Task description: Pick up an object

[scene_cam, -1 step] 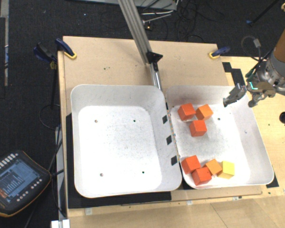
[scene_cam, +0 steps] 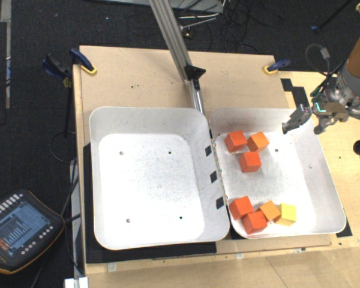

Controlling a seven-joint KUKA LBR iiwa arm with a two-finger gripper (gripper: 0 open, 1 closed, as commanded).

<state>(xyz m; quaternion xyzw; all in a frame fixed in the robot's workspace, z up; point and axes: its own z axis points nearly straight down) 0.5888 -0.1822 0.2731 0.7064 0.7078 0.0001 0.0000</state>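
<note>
The shallow white right-hand bin [scene_cam: 315, 179] holds seven small foam blocks: an orange-red cube [scene_cam: 235, 141], an orange cube [scene_cam: 258, 141] and a red-orange cube [scene_cam: 251, 161] clustered near its far end, and two more red-orange cubes [scene_cam: 241, 206] [scene_cam: 255, 221], an orange block [scene_cam: 270, 210] and a yellow block [scene_cam: 287, 213] bunched at its near edge, while the shallow white left-hand bin [scene_cam: 108, 161] has only a speckled floor. The two-finger gripper [scene_cam: 306, 120] hangs over the right bin's far right corner, well apart from the blocks, its fingers spread with nothing between them. The grey arm [scene_cam: 354, 83] is cut off by the frame's right edge.

Arm at right edge, claw [scene_cam: 306, 125] fingers spread, nothing between
</note>
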